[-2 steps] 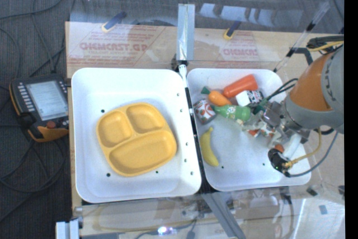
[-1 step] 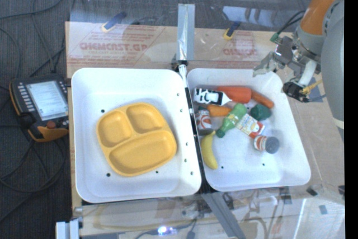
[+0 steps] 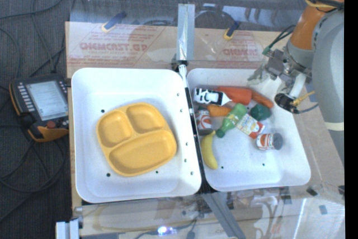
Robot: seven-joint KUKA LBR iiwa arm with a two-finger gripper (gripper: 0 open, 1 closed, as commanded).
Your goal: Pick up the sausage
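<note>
Hovering over right bin (image 3: 291, 173) far corner, hand (image 3: 267, 71) near sausage (image 3: 262, 99); grip state unclear.

The bench (image 3: 78, 31) is viewed from above at a slant; both white bins (image 3: 84, 176) are taken in; the arm (image 3: 330, 64) is seen at right.

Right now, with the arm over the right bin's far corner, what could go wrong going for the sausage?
1. The reddish long sausage lies end to end with a similar orange tapered piece; the pincer might take the wrong one.
2. It sits crowded against a dark green round toy and a green plastic bottle, so a descent may nudge or catch those neighbours instead.
</note>
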